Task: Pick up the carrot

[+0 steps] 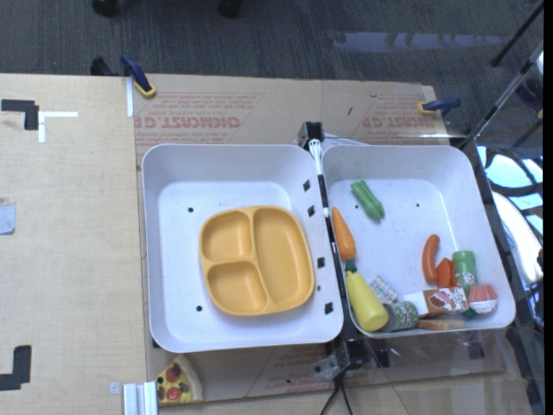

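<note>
i count two white bins on the bench [69,232]: the left bin [173,318] and the right bin [406,167], touching along their inner walls. the left bin holds one yellow divided plate [257,259] with three compartments. the right bin holds one carrot [344,234], one green pepper [367,200], one yellow bottle [365,303], one sausage [430,258], one green can [464,266] and a heap of small packets [449,303] in its near right corner; i cannot count those apart. the carrot lies flat against the right bin's left wall, long axis running near to far, tilted slightly, orange tip pointing to the far side and its green stub end towards the yellow bottle just below. one pizza slice toy [175,384] lies on the bench outside the bins. the hand's state i cannot tell.
</note>
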You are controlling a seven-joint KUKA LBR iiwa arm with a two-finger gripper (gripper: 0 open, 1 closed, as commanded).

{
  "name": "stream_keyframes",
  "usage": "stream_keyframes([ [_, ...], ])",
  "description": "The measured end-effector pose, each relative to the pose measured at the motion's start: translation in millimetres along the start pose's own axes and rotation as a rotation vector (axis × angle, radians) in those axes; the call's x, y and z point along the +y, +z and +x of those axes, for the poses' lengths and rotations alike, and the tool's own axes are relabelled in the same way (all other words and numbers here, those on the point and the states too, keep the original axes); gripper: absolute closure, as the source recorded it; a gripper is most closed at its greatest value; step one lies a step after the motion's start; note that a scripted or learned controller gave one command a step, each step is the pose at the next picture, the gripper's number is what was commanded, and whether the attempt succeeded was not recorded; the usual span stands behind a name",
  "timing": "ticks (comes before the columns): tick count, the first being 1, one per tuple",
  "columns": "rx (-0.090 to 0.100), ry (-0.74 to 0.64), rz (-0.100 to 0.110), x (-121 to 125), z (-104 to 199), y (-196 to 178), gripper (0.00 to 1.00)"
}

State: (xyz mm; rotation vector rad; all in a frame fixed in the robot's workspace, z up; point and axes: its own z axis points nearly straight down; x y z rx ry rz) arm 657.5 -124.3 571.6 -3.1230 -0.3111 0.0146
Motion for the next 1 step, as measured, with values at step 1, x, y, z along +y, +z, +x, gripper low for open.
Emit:
stream_keyframes([
  [1,0.0,-0.005,0.002,-1.2,1.3,-8.3,1.0],
])
